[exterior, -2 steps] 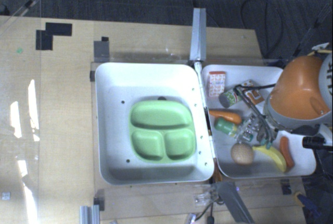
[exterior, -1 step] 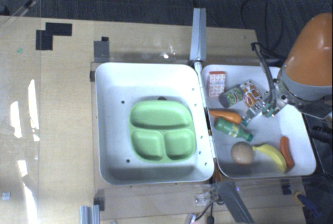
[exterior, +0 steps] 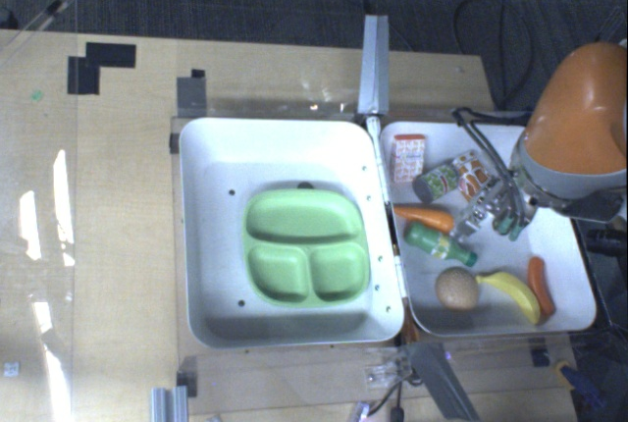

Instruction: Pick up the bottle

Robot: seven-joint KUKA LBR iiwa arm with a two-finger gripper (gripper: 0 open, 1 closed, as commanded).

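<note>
Right now the green bottle (exterior: 441, 244) lies on its side in the right bin (exterior: 579, 312), just below the carrot (exterior: 424, 215) & above the potato (exterior: 456, 289). Gripper (exterior: 488, 211) hangs just up-right of it w/ nothing between its fingers; gap can't be judged. Left bin (exterior: 206, 214) holds a green divided tray (exterior: 305, 246); banana (exterior: 515, 293), sausage (exterior: 539, 284), can (exterior: 444, 180) & carton (exterior: 408, 157) share the right one.
</note>
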